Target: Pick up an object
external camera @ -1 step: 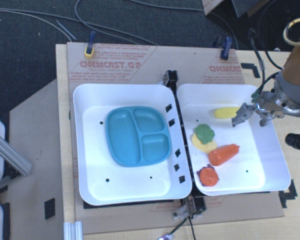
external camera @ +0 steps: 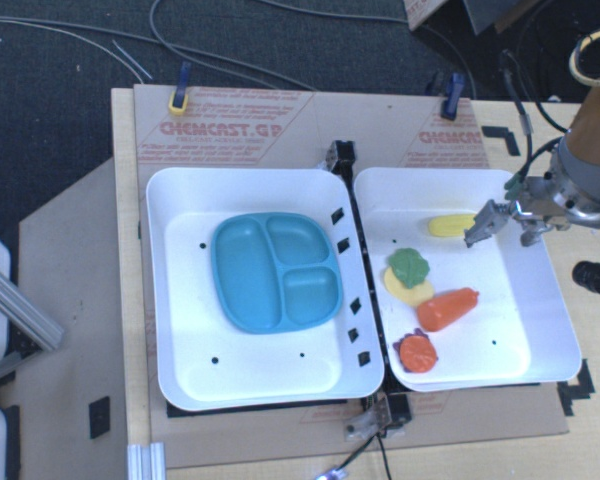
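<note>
The right bin lies bare along its right side; toys crowd its left. A blue tray fills the left bin's middle.

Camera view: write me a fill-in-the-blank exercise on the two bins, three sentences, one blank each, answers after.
1. The blue divided plate lies in the ____ bin of the view.
2. The divided plate has ____ compartments.
3. In the right bin, the gripper is nearest the ____ object, while the green piece, the orange carrot-like piece and the red piece lie nearer the view's bottom edge.

Missing words: left; three; yellow
</note>
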`<action>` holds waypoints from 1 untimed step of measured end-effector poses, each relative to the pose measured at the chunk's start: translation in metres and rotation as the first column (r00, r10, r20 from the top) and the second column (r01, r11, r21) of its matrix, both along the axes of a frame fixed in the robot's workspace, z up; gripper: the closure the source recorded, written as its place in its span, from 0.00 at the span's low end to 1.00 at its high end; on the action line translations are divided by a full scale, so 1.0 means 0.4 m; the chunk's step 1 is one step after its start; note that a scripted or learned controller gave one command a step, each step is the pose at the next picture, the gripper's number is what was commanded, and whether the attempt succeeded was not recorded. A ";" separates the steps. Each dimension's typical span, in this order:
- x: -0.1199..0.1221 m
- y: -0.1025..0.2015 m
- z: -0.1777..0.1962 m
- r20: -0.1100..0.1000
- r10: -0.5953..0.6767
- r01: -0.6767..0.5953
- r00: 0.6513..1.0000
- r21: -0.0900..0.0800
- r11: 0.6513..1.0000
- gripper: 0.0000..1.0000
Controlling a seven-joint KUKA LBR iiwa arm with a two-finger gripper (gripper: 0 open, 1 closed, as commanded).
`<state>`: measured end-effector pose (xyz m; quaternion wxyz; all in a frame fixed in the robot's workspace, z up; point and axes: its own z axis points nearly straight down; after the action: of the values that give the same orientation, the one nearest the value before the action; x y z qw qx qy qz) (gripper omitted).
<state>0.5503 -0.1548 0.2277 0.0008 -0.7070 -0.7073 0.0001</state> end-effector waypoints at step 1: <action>-0.006 0.008 -0.158 -0.007 0.000 0.000 1.000 0.002 1.000 0.00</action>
<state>0.5480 -0.1517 0.1645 0.0040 -0.7071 -0.7071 0.0017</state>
